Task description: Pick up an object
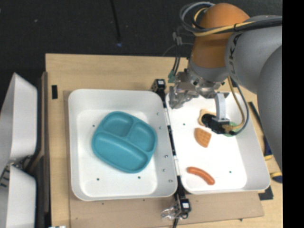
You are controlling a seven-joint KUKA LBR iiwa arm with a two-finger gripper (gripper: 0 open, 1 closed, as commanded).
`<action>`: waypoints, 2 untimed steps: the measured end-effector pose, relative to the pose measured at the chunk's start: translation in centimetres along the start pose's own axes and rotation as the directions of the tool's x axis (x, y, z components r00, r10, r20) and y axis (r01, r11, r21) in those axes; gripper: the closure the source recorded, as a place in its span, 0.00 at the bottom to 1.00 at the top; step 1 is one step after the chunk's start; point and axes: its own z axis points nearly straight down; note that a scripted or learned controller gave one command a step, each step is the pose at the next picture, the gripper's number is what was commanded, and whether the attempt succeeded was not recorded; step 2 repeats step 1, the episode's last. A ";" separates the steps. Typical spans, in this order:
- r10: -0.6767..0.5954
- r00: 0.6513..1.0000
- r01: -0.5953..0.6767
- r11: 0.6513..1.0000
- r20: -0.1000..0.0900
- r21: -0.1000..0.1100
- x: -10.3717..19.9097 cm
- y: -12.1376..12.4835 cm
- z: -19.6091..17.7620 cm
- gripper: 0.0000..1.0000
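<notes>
Our gripper [179, 98] hangs over the upper-left corner of the right bin [237, 175]; we cannot tell how open it is. The orange wedge [203, 137] lies nearby, mid-bin. We should centre above it, then descend straight.

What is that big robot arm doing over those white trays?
The grey robot arm with an orange band is trying to pick something up. Its gripper hangs over the far left corner of the right shallow white bin. As far as the picture shows, it has not lifted anything yet. An orange wedge-shaped piece and a reddish toy sausage lie in that bin. A teal divided plastic plate lies in the left white bin.
</notes>
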 end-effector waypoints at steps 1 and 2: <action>-0.002 1.000 0.002 1.000 -0.002 0.000 4.4 -1.6 -0.6 1.00; -0.002 1.000 0.002 1.000 -0.002 0.000 4.4 -1.6 -0.6 1.00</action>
